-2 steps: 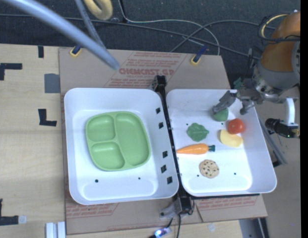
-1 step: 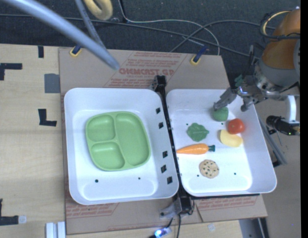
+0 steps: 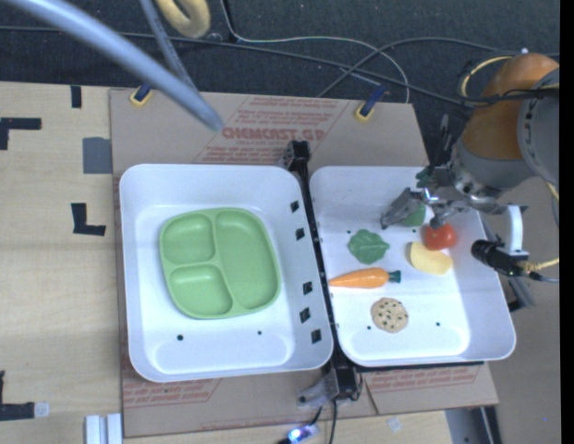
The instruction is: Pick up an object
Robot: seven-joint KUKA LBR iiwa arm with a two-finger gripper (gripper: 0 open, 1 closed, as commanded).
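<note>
The right bin (image 3: pixel 471 336) holds several toy foods: a dark green leafy piece (image 3: pixel 367 245), an orange carrot (image 3: pixel 362 279), a chocolate-chip cookie (image 3: pixel 389 315), a red tomato (image 3: pixel 439 237) and a yellow piece (image 3: pixel 430 259). My gripper (image 3: pixel 418 211) hangs low over the bin's upper right part, just above and left of the tomato. A small pale green thing (image 3: pixel 415 216) shows right at the gripper's tip, partly hidden by it. I cannot tell whether it is held.
The left bin (image 3: pixel 148 340) holds a green divided plate (image 3: pixel 218 262). A black divider (image 3: pixel 310 248) runs between the bins. The grey arm with its orange band (image 3: pixel 508 100) comes in from the upper right. Cables cross the dark bench top behind the bins.
</note>
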